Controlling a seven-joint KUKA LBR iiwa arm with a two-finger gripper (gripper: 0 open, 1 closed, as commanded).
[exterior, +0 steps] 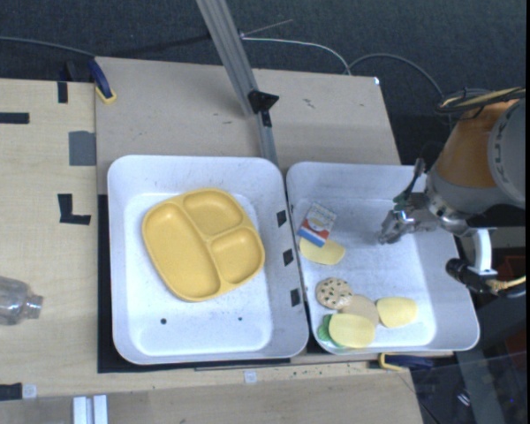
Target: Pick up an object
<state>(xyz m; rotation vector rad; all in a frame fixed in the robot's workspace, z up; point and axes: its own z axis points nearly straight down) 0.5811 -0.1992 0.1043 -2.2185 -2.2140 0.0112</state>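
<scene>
1. Yellow divided plate [203, 242] lies in the left bin [124, 237], long axis running upper-left to lower-right.
2. Grey gripper [390, 230] hangs over the right bin [442, 321]; whether it is parted or grasping, I cannot tell.
3. Cookie [333, 291] sits near the front.

We see pale wooden bench top [35, 228] with black tape marks [69, 208], dark grey carpeted floor [353, 7] behind, thin cables [309, 42] trailing, slanted grey metal pole [225, 34] crossing, even light.
</scene>
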